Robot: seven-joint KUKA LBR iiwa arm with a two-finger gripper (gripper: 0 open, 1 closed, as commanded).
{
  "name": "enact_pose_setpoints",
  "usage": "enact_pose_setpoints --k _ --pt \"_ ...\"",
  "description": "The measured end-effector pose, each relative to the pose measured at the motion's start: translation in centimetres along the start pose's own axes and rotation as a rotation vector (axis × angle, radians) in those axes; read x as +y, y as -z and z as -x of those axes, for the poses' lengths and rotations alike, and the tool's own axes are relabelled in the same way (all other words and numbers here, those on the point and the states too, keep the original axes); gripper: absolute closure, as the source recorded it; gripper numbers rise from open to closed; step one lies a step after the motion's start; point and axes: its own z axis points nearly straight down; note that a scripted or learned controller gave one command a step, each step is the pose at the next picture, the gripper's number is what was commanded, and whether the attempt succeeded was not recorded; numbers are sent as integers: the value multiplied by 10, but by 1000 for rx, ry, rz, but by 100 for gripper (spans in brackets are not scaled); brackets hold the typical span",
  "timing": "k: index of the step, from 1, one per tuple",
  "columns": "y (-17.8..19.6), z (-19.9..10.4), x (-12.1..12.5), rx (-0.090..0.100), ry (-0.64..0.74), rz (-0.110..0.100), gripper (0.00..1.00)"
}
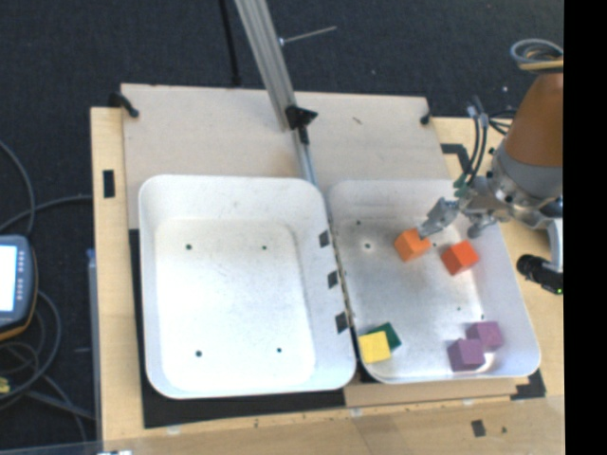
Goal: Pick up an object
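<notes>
Bench: dark carpet surrounds a pale wooden bench [218, 112] carrying two shallow white bins, and I watch it from above at a slant.
Left bin [237, 192]: fills the centre-left of the frame, with only a few dark specks on its floor.
Right bin [379, 197]: centre-right of the frame, with all the blocks I can choose from.
Orange block [411, 245]: upper middle of the right bin, just below the claw's left finger.
Red-orange block [460, 257]: just right of the orange one, a little lower.
Yellow and green block [377, 343]: lower left corner of the right bin.
Purple blocks [475, 344]: lower right corner, two touching.
Gripper [459, 218]: at the right of the frame, its fingers spread apart over the gap above the two orange blocks, nothing between them that I can see.
Progress: I judge the pick not yet made; every block sits on the bin floor.
Remaining: closing on a block, probably an orange one, and lifting.
</notes>
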Motion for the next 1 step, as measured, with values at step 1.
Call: enact_pose_setpoints --k 1 --pt "-111 -34 40 -5 1 5 0"
